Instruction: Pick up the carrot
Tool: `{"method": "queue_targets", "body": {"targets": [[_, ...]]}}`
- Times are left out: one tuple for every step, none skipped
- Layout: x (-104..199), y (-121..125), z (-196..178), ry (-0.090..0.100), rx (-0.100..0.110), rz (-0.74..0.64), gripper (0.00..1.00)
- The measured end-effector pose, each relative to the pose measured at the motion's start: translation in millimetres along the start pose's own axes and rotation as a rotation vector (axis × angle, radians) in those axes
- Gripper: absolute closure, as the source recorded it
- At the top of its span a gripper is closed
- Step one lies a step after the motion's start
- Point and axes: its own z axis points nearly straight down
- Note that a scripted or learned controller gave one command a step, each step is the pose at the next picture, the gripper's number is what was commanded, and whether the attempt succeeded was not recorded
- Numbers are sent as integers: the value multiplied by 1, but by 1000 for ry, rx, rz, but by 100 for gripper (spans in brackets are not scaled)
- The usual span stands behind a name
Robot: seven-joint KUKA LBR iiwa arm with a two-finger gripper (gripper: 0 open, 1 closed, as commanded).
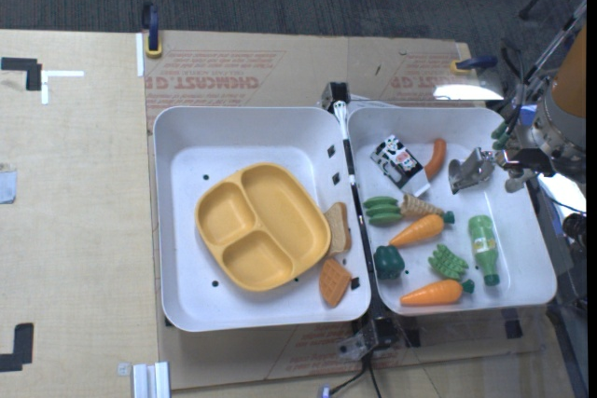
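Carrot [419, 229] looks light, stiff, slick plastic; mid-body suits a grasp. Gripper [469, 173] hovers nearby, fingers' spread unclear.

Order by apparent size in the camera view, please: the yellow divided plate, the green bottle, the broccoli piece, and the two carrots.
1. Yellow divided plate
2. Two carrots, which look alike
3. Green bottle, slightly smaller
4. Broccoli piece

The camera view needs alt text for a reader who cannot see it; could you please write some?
The claw hangs over the right bin, which holds two carrots, a green bottle and other toy foods. The left bin holds a yellow divided plate, with a bread slice beside it.
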Motion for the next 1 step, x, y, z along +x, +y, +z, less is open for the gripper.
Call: {"method": "queue_targets", "body": {"targets": [[8,-25,136,2,2,-145,0]]}}
